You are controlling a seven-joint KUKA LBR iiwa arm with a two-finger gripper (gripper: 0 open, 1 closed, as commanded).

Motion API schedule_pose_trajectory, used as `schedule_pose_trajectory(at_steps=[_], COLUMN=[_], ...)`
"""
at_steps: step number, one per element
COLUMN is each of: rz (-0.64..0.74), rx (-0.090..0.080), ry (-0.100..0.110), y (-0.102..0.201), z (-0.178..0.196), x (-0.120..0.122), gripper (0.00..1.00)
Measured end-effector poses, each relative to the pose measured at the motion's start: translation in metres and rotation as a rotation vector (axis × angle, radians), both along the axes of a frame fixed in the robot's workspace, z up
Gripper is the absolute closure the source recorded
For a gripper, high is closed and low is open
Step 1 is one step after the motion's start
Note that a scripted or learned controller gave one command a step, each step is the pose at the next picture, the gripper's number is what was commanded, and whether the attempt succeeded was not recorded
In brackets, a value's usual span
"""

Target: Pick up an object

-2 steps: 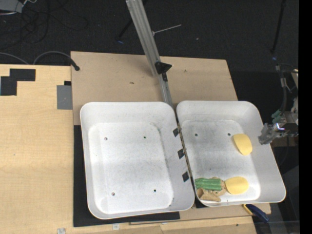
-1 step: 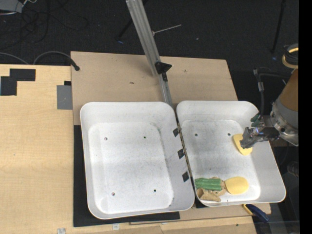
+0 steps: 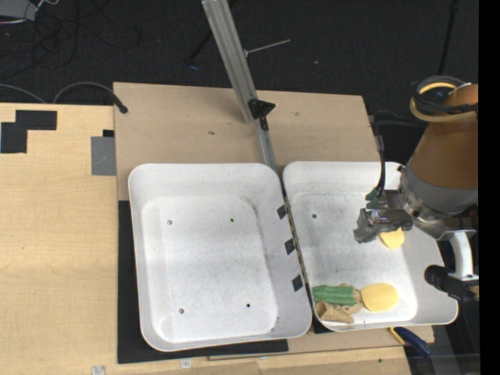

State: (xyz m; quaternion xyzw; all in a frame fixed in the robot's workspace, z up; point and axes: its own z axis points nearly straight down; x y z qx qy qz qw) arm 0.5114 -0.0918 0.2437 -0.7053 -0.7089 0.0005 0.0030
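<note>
One tool (image 3: 373, 223) hangs low over the right bin (image 3: 328, 190), on the end of the grey arm (image 3: 445, 158) that comes in from the right with its orange band just above the wrist. Whether its dark fingers are parted or pressed together cannot be told, as they blur into one small mass. Just beside it, on its right and lower edge, lies a yellow piece (image 3: 392, 238) on the bin floor, partly hidden by the wrist; nothing can be seen gripped. Nearer the front wall of the same bin sit three things close together (touching or nearly so): a green object (image 3: 334, 294), a tan object (image 3: 337, 312) under it, and a round yellow object (image 3: 380, 296) at their right. The left bin (image 3: 156, 186) lies alongside, its rim meeting the right bin's along a seam with dark clips. Both bins rest on the bench (image 3: 55, 209), and a metal rail (image 3: 231, 53) slants up behind them.
</note>
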Motion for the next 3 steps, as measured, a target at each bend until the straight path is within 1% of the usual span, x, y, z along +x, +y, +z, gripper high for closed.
schedule_pose_trajectory(at_steps=[1,2,3], rz=[-0.002,-0.001,-0.002], rx=[-0.001,-0.002,-0.002], ry=[0.0,-0.002,-0.001], y=[0.052,0.106,0.151], z=[-0.014,-0.005,-0.004], x=[0.002,0.012,0.012], gripper=[1.0,1.0,1.0])
